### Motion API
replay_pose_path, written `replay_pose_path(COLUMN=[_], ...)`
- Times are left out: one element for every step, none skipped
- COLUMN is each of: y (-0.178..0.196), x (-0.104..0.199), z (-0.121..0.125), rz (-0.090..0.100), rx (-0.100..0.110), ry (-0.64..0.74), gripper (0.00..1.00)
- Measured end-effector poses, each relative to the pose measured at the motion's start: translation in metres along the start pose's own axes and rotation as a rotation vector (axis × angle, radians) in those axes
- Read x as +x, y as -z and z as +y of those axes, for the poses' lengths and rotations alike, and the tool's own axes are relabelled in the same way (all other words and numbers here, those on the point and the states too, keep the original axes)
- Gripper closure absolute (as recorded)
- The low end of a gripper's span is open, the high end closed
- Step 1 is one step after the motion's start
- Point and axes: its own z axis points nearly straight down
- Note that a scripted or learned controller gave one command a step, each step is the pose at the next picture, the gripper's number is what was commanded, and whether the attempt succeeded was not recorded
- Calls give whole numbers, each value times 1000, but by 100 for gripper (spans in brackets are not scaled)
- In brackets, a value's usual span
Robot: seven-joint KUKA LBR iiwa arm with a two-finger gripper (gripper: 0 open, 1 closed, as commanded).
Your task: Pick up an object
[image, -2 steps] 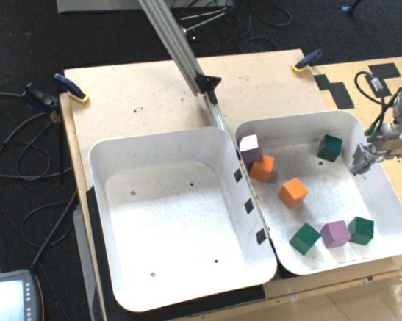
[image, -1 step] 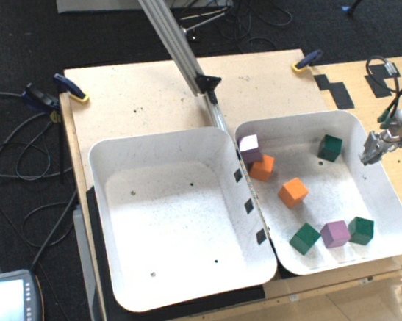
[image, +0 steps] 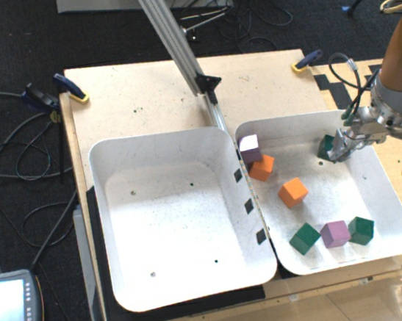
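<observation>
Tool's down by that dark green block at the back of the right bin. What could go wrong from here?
1. The green block sits close to the right bin's back wall, so the tool could shove it against the wall rather than lift it.
2. From this angle I can't tell whether the block is actually between the fingers; a lift may come up with nothing.

No legible text, label, brand, number or sign anywhere on bench, bins or blocks.
</observation>
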Motion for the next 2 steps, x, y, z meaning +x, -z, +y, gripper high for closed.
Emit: replay_pose_path(y=[8, -7], x=[51, 104], z=[22, 42], rz=[0, 0], rx=[-2, 0], ry=[1, 1], gripper=[100, 100])
